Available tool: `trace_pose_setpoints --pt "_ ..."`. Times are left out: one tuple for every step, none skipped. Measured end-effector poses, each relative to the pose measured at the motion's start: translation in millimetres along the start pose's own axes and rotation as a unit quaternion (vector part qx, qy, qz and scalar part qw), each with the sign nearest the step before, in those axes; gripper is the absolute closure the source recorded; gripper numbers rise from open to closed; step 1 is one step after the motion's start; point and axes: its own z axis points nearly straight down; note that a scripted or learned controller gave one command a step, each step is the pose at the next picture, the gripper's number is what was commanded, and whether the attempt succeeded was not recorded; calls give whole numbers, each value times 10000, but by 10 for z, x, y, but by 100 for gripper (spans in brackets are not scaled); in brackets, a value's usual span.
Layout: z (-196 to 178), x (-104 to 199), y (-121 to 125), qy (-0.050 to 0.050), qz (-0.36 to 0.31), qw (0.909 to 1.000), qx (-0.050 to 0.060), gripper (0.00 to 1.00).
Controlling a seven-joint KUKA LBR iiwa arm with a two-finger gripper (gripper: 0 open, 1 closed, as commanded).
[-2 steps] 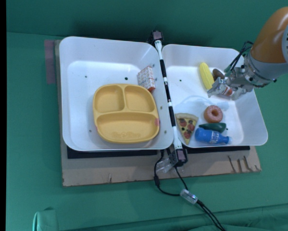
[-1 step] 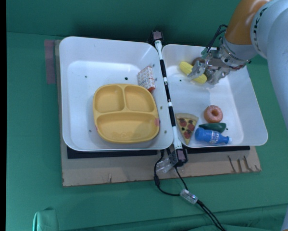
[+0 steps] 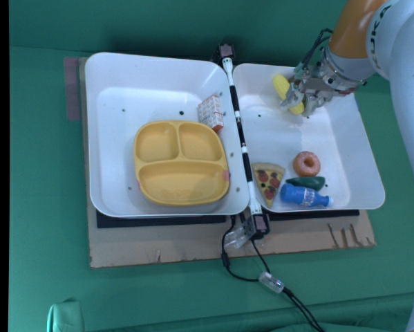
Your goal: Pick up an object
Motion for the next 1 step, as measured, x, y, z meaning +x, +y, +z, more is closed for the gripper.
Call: trace_pose_setpoints --pt "-1289 864 195 55 -26 10000 55 100"
